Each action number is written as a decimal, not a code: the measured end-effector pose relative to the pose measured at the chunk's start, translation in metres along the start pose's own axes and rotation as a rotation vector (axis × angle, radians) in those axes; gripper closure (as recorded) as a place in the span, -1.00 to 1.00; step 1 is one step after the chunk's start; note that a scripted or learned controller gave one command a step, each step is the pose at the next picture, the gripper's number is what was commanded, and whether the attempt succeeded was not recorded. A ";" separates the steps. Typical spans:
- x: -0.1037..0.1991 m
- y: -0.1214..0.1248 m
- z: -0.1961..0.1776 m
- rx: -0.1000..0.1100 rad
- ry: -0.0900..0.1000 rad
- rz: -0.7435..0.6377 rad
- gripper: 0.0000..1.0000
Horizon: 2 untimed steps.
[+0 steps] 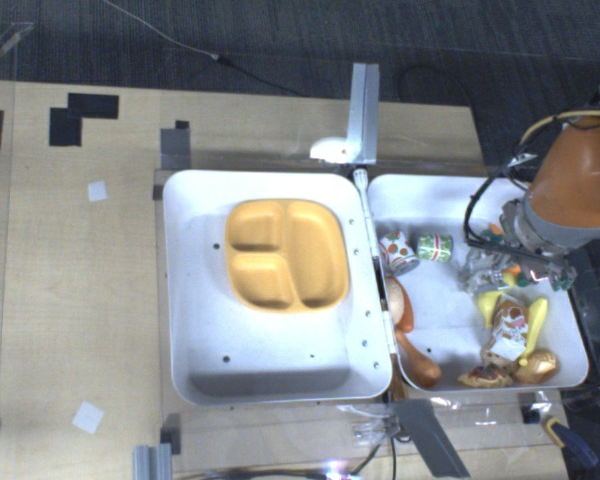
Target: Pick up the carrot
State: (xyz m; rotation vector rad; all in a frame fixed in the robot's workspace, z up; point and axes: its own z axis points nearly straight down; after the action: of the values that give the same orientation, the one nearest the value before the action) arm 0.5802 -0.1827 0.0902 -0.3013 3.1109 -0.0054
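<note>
Two shallow white bins are counted on the desk (pixel 70 298): the left bin (pixel 195 298) and the right bin (pixel 440 193), set side by side. One yellow divided plate (pixel 285 253), with three compartments, is seen in the left bin. To the right of that plate, in the right bin, one green can (pixel 434 247) and one patterned can (pixel 398 251) are counted. One carrot-like orange piece (pixel 416 356) and one pale rounded piece (pixel 396 303) lie beside them. One yellow banana-like piece (pixel 536 320) is made out; the brownish toy foods (pixel 510 368) near it cannot be counted surely. One arm (pixel 575 183) is present.
</note>
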 end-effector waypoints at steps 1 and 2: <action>0.000 0.001 0.001 -0.001 0.000 -0.001 -1.00; 0.071 0.043 -0.001 0.002 -0.001 0.172 -1.00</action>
State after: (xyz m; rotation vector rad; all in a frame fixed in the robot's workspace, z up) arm 0.5018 -0.1541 0.0902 -0.0324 3.1242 -0.0061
